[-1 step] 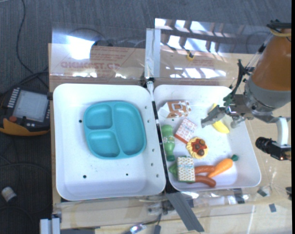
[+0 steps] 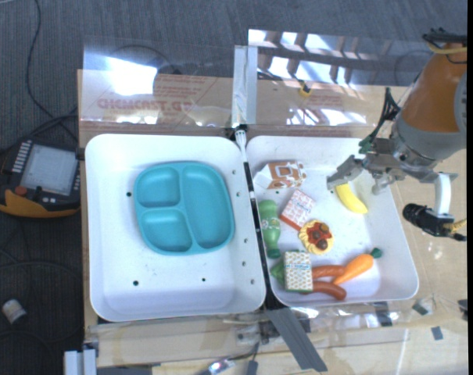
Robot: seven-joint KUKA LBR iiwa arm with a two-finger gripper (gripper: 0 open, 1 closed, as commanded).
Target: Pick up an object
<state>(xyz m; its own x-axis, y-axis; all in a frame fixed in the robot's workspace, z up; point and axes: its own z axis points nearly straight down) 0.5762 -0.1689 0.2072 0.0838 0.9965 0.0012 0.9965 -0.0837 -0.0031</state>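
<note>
While the arm reaches in from right of frame, hand (image 2: 360,172) spread above banana (image 2: 350,198), right bin (image 2: 396,233), upper right, nothing pinched.

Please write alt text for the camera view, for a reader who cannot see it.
The grey and orange arm reaches in from the right, its gripper above a banana in the right bin, which also holds a carrot, small boxes and other toy food. The left bin holds a teal divided plate.
</note>
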